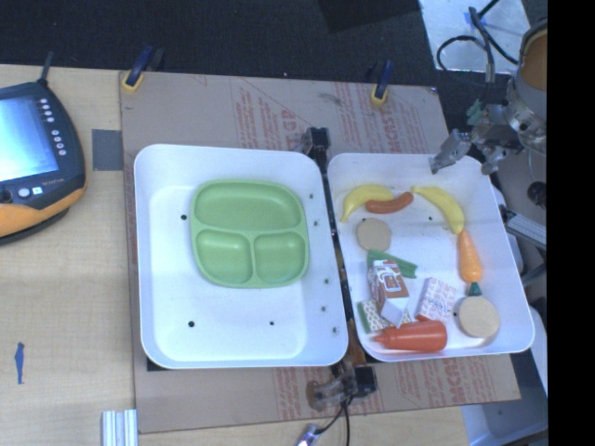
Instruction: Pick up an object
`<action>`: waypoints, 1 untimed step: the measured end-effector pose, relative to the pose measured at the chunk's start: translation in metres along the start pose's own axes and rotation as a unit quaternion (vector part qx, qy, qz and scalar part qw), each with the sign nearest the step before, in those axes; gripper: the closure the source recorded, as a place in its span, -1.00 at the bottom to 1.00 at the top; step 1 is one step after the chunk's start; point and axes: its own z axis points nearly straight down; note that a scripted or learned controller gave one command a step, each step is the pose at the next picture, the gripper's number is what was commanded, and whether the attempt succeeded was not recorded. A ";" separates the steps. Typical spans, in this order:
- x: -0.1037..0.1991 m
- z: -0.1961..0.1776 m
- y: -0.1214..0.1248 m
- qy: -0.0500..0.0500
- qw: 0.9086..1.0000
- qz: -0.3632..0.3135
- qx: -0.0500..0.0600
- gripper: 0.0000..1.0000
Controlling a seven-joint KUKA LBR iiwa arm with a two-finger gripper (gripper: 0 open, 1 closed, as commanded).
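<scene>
While nothing sits between the fingers, no pick achieved yet; approach, descent and grasp all remain. Nearest in the right bin (521,291): red pepper (410,337), lying left-right. Further back, carrot (469,256), upright in frame, tip toward far rim. Beyond, at far right corner, gripper (469,149) hovering, fingers spread, holding nothing.

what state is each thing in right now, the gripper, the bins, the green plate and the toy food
gripper: above the far rim of the right bin, holding nothing visible
left bin: holds the green plate
green plate: flat, upright, nothing in its compartments
right bin: holds the toy food
bananas: lying flat at the far end
carrot: lying flat, untouched
red sausage: lying at the near edge
handheld screen: lit, on the bench
</scene>
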 end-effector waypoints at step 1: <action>0.076 0.101 -0.037 0.000 1.000 -0.001 0.002 -1.00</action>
